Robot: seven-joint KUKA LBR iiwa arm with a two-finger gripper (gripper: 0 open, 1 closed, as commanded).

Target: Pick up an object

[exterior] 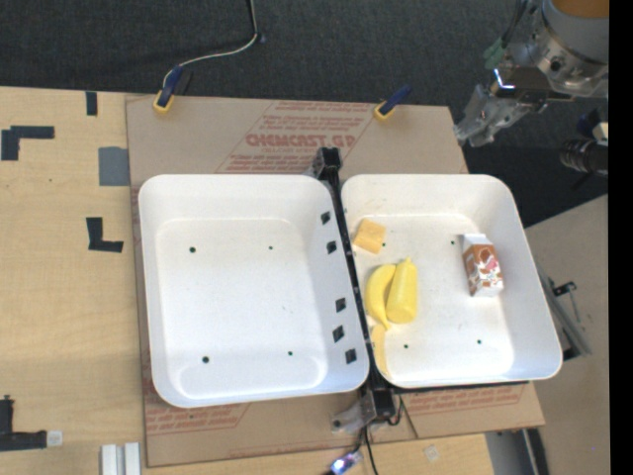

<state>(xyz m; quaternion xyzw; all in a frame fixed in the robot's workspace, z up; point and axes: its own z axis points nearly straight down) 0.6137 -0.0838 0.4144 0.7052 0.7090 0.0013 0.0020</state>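
**Overhead, a robot arm waits above two white bins**

Seen from above, two shallow white bins sit side by side on a sheet of cardboard. The left bin (237, 295) holds nothing that can be seen. The right bin (495, 359) holds three things: a small tan block (369, 237) near the divider, a yellow banana-like toy (393, 293) just below it, and a small red-and-white carton (483, 268) well apart, toward the right wall.

The gripper (482, 117) hangs beyond the far right corner of the bins, outside them and above bench level; whether its jaws are open or closed cannot be told.

All three things look light. The carton seems stiff with flat sides, probably easiest to pinch across its narrow width. The banana looks smooth and curved, likely to slip, and is best gripped mid-body.
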